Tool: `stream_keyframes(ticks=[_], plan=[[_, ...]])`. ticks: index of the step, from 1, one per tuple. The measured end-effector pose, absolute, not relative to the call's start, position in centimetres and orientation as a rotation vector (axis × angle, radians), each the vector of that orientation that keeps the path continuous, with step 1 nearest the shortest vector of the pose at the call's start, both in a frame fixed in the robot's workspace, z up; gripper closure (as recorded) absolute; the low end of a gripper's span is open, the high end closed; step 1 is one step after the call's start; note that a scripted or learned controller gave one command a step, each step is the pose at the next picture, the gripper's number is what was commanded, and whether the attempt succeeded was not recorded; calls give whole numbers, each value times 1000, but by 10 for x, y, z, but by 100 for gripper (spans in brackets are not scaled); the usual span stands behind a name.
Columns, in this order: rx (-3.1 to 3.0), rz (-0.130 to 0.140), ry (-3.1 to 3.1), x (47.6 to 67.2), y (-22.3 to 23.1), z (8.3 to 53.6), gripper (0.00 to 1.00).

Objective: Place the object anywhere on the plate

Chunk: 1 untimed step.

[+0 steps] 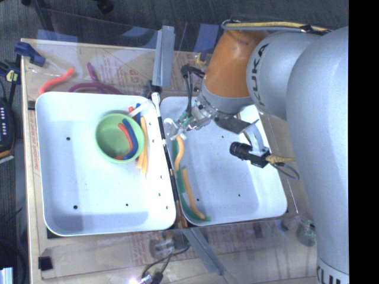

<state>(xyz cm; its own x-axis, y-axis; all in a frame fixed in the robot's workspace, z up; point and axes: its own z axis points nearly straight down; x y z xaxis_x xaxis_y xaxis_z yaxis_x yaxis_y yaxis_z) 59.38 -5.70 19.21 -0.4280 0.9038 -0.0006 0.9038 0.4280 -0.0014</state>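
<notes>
In the left bin (71,206) there's a green plate (120,137) sitting up toward 1 o'clock, with a red piece (127,134) and a blue one on it and orange sticks (143,149) poking out at its right rim. The gripper (177,128) hangs at about 10 o'clock of the right bin (249,200), by the divider; can't tell how its pincer stands. A yellow strip (180,152) lies right under it, with another yellow-green strip (188,197) down toward 7.
</notes>
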Motion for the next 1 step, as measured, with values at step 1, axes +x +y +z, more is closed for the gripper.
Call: stream_keyframes(ticks=[1], plan=[[-1680,2,-2655,594,-57,192,0]])
